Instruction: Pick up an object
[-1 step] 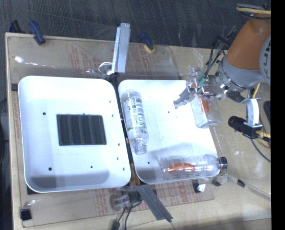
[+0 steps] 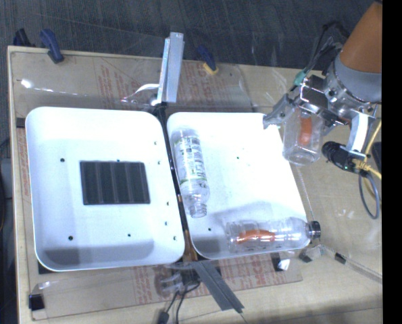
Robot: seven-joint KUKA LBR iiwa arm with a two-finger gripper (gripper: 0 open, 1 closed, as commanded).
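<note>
My gripper (image 2: 304,119) hangs over the right rim of the right bin (image 2: 255,181). A clear plastic cup (image 2: 300,140) with something orange inside it sits between the fingers, lifted off the bin floor, and the gripper is shut on it. A clear water bottle (image 2: 189,171) lies lengthwise along the right bin's left wall. A second clear bottle (image 2: 271,233), with an orange piece inside, lies across the bin's front edge.
The left bin (image 2: 52,147) holds a flat dark ribbed rectangle (image 2: 115,182) near its middle. A grey metal post (image 2: 170,66) stands behind the gap between the bins. Blue clamps (image 2: 51,44) grip the board's back edge. Cables (image 2: 369,181) hang at the right.
</note>
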